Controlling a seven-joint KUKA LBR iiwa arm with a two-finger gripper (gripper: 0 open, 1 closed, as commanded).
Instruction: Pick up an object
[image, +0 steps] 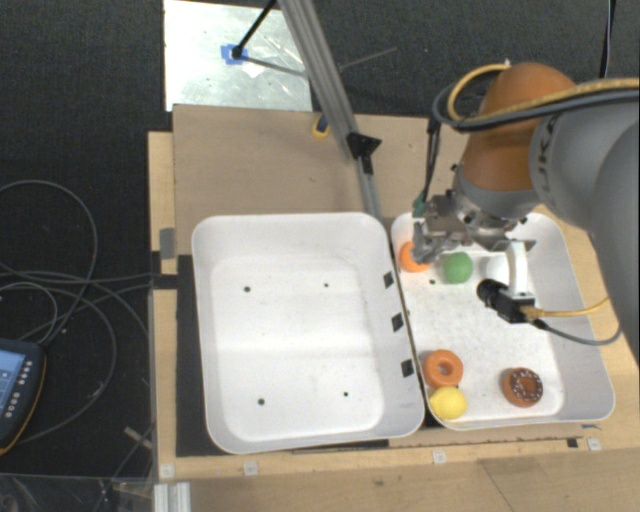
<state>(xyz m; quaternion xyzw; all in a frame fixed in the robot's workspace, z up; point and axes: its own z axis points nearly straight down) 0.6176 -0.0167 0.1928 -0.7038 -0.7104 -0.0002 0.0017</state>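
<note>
The right bin holds several small objects. A green ball lies near its far left part, with an orange piece just left of it by the bin wall. My gripper hangs low over that corner, between the orange piece and the green ball, its body covering part of the orange piece. Toward the near edge sit an orange ring, a yellow ball and a brown sprinkled donut.
The left bin sits beside the right one, joined by black clips. A grey pole slants in from the top toward the bins' far edge. A yellow cable and black connector hang from the arm over the right bin.
</note>
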